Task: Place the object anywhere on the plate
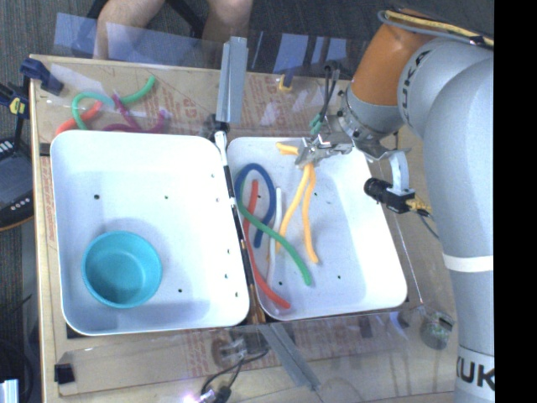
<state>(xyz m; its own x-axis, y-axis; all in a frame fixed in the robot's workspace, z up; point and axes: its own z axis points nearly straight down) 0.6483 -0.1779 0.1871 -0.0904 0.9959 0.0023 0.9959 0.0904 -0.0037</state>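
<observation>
Gripper: the gripper (315, 148) is seen at about 1 o'clock of the view, hanging over the top edge of the right bin (382, 280). Fingers look pinched in on the top of the yellow rope (300, 204), which is draped down from between them, so it's judged to be held, though the metal tips are small and a bit hard to read.

Object: the yellow rope is taken to be the task's thing. Its two strands trail down toward 6 o'clock, lower ends apparently resting on the bin floor just beside the green rope (285, 250).

Plate: the blue dish (122, 268) is sat at roughly 8 o'clock, in the lower corner of the left bin (134, 166), well apart from the gripper.

Neighbours: a blue rope (254, 193) loop and a red rope (256, 250) are tangled near the yellow one; more rope pieces are piled outside the bins at 11 o'clock.

Step in hand: lifting and carrying is judged to be the job now.

How it's done well: the rope should be raised high enough that the dangling ends clear the green rope and the divider (235, 225) between bins before anything is swung toward 8 o'clock. A slow carry would be preferred, since a limp rope swings. Release should be made low over the dish so the coil lands inside it, not across its rim.

Writing: part of "KUK" can be read on the arm (457, 141) at 5 o'clock. Faint red print is seen on the bench board, too blurred to read.
</observation>
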